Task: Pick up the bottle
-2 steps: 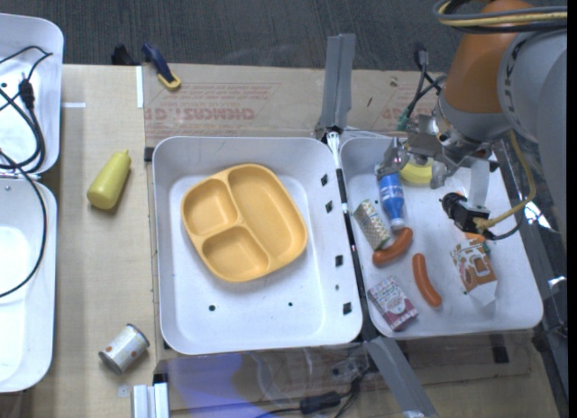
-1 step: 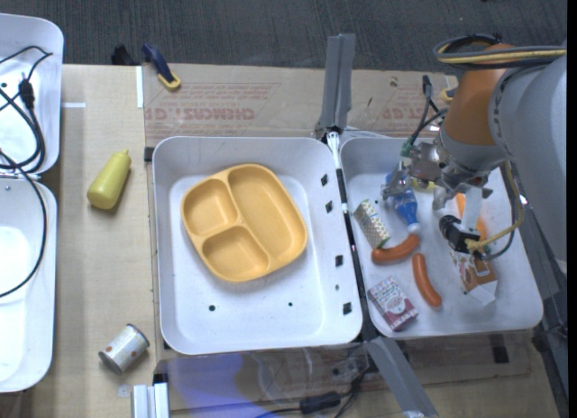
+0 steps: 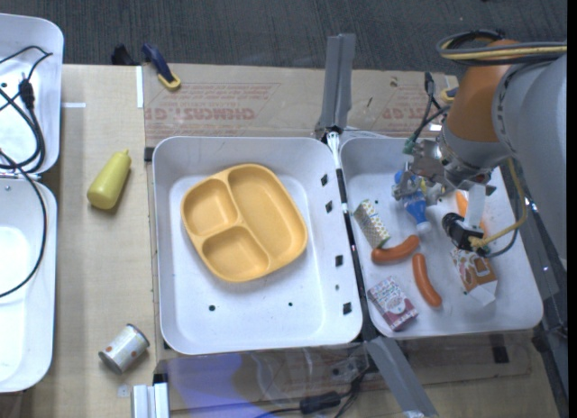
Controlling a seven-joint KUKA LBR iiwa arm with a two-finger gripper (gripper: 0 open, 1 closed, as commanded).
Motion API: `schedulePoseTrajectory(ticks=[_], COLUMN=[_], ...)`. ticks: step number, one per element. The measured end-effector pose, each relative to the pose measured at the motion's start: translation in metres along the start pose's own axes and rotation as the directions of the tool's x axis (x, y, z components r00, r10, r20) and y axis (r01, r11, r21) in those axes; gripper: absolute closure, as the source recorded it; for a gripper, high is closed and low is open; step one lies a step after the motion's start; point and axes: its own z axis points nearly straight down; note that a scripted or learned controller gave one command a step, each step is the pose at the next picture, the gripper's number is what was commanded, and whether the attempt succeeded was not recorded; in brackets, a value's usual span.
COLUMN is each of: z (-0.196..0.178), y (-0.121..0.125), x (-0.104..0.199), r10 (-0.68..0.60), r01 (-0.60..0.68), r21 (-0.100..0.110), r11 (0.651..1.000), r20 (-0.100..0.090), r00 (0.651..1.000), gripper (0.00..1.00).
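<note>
Fingers of gripper [image 3: 416,184]: low in right bin [image 3: 451,315]; spread or pinching, cannot tell.
Bottle [image 3: 418,212]: small, blue, lying just beneath them. Probably light, stiff, slippery plastic; grip across its body.
Count: sausages [image 3: 397,249] two; yellow squeeze bottle [image 3: 109,180] one, on worktop [image 3: 99,263]; tray [image 3: 243,222] one.

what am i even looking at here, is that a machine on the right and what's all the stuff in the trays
One camera looks down at a slant on a bench with two white bins. The grey and orange shape on the right is a robot arm; its gripper hangs low over the right bin. That bin has two sausages, a small blue bottle just under the gripper, and some packets. Whether anything is gripped I can't tell. The left bin holds a yellow divided plate. A yellow squeeze bottle and a can lie outside on the bench.
</note>
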Motion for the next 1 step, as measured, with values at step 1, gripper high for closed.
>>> schedulePoseTrajectory(ticks=[1], z=[-0.1272], y=[-0.0398], x=[0.0349], r10=[-0.022], r01=[0.022], r21=[-0.002], r11=[1.0], r20=[-0.002], r00=[1.0], gripper=[1.0])
